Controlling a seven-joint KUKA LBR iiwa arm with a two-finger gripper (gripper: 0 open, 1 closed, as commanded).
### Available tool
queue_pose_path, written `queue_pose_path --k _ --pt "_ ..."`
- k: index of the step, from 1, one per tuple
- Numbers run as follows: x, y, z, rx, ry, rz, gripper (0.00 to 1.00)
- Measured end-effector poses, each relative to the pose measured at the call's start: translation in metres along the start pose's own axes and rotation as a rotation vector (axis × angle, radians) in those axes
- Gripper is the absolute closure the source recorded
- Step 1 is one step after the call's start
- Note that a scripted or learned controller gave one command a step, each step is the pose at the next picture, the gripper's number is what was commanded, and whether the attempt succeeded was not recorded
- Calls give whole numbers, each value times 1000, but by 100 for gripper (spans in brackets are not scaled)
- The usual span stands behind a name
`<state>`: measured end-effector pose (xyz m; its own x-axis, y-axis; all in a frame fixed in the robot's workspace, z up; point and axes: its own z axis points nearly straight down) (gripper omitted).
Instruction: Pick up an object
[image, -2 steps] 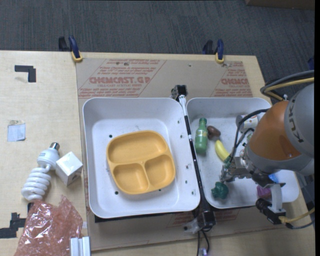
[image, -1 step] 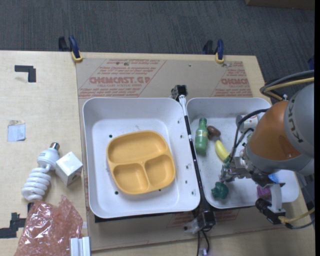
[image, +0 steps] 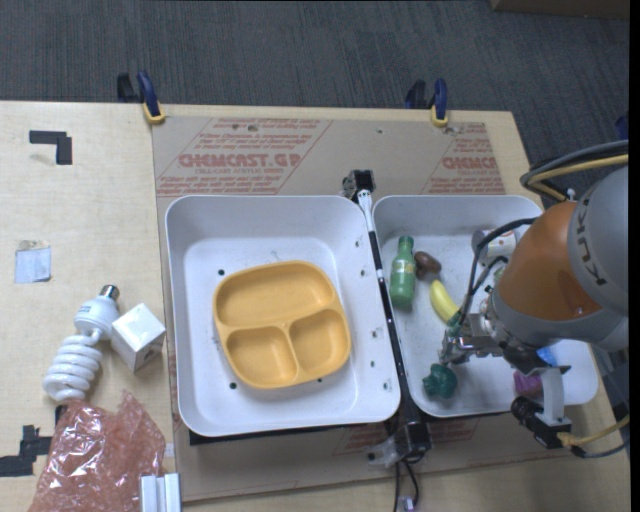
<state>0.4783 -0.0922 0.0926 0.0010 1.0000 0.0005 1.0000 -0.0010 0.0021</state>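
Arm (image: 560, 280) cut off at frame's 3 o'clock edge and covers the right half of the right bin (image: 400, 215). Blue object (image: 548, 354) and pink object (image: 527, 382) under the wrist mostly hidden, can't ID. Red plastic wrap (image: 95, 455) clipped at 7 o'clock. Gripper (image: 458, 348) fingertips too small to read.
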Motion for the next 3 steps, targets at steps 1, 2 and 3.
queue_pose_path --k 1,2,3 --pt "-2 0 0 1 0 -1 0" --pt "-3 0 0 1 0 -1 0" --pt "-1 0 0 1 0 -2 0"
